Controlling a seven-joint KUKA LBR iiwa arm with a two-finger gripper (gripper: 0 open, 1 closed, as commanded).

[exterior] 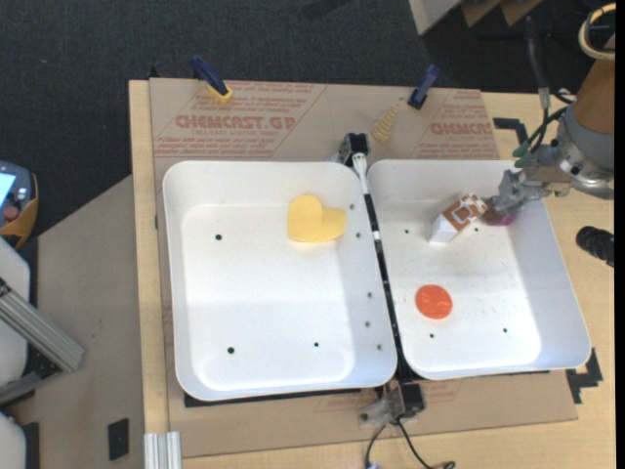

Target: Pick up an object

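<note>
A yellow heart-shaped object [314, 221] lies in the left bin [195, 291] near its far right side. In the right bin [547, 301] an orange round disc [435, 302] rests near the middle. Farther back sits a small white and brown box-like object [456, 217], tilted. My gripper [507, 203] reaches in from the right and is low over the right bin's far side, just right of that box. A small purple object [501, 218] shows right under the gripper tip.
The two white bins sit side by side on a cardboard sheet [254, 115] held by blue clamps [210, 78] at the back. A black divider [376, 262] runs between the bins. Cables hang near the arm at the right.
</note>
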